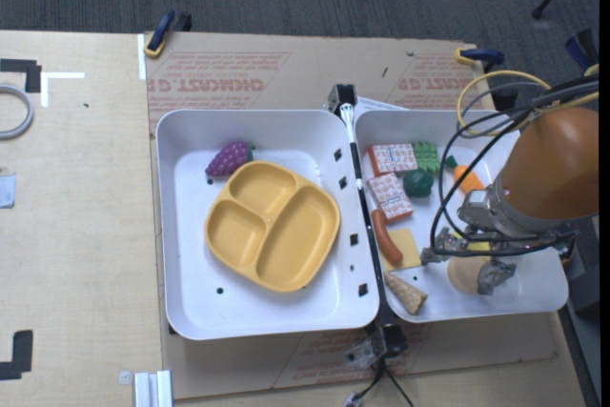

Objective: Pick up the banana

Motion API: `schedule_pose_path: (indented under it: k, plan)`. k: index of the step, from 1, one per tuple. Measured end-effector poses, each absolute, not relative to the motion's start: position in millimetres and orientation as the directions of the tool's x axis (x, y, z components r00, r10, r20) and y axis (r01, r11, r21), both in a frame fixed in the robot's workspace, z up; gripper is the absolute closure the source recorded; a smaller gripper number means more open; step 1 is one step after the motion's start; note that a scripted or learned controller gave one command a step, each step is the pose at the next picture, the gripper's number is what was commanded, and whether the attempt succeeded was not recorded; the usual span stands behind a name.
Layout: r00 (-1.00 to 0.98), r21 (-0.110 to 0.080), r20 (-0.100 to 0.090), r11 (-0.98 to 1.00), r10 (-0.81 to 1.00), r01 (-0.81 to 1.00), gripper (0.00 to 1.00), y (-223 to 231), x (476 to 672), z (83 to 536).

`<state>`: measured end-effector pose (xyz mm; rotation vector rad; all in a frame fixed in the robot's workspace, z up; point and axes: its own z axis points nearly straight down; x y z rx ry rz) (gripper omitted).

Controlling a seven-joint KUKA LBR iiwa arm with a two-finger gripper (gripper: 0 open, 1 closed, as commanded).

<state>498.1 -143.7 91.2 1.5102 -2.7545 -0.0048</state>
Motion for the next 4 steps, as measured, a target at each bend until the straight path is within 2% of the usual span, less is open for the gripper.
schedule_pose_path:
  k: [1,2,3,4]
  plan:
    - [-0.537,0.004,-0.002,0.537,-0.843,-0.843,0.00,-169,505.4,89]
    - [-0.195,0.004,-0.005,0.195,-0.981,-0.981,0.00,-177,528.4,89]
    - [0.066,0.002,-0.014,-0.066,-0.998,-0.998,0.00,-217,572.6,89]
    - [0.058,0.005,-0.015,-0.058,-0.998,-0.998,1.00,-218,572.8,94]
